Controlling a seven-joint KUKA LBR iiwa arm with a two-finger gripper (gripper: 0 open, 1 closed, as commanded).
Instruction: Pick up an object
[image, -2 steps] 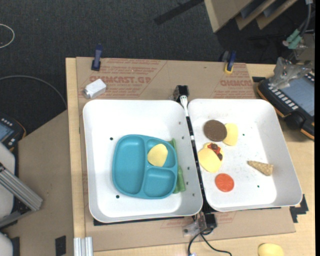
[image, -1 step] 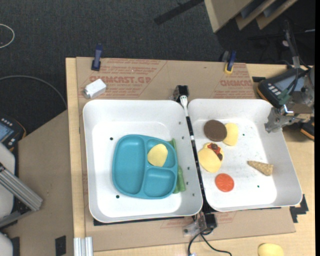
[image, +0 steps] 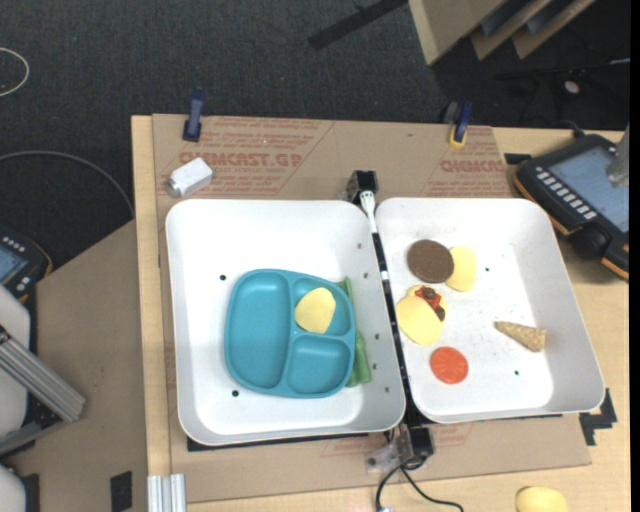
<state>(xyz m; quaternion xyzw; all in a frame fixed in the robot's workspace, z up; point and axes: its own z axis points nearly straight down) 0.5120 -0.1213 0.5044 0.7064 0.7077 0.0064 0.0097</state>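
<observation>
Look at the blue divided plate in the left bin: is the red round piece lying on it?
No. The red round piece lies in the right bin; the blue plate holds a yellow piece.

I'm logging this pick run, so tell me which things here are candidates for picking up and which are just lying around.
Candidates for picking:
brown disc
pale yellow piece
yellow lump
red disc
tan wedge
yellow slice on the blue divided plate

Lying about:
white block
two clamps
black tablet
</observation>
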